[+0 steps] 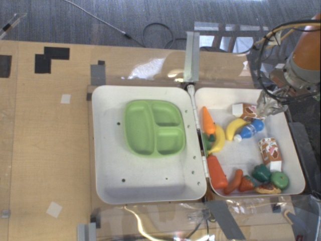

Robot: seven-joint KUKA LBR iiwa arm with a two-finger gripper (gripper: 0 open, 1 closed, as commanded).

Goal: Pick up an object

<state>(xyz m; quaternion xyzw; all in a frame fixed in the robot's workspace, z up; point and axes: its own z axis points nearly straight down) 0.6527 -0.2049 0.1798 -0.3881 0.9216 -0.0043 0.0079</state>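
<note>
My gripper [268, 107] hangs over the far right part of the right bin [297, 154], its fingers open with nothing between them. Just left of and below it lie a blue bottle [249, 129] and a small brown carton [243, 110]. Beside the bottle lies a yellow banana [233, 128]. A red and white carton [269, 150] lies nearer the front, below the gripper.
The right bin also holds an orange carrot [208, 120], a second banana [218, 140], a red pepper [216, 170], a sausage [233, 181] and green toys [261, 173] at the front right. A green divided plate [154, 127] sits in the left bin [108, 134].
</note>
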